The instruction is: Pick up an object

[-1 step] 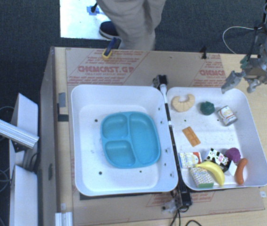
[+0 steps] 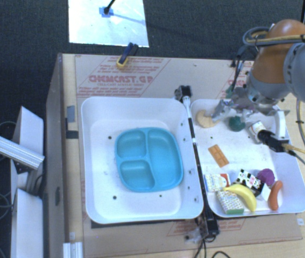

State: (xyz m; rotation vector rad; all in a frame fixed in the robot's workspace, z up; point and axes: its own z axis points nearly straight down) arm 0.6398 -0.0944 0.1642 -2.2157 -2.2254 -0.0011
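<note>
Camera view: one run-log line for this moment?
claw: far end of right bin | near: green object, tan disc | grasp: unclear

a small dark green ball [image 2: 236, 124] sits near the far edge of the right bin [image 2: 292, 160], just beside a tan round piece [image 2: 205, 119] on its left. it lies right under the gripper [image 2: 238, 112], whose fingers reach down around it.

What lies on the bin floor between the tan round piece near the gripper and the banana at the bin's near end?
In the camera view, an orange rectangular block lies between the tan round piece and the banana, on the right bin floor.
</note>
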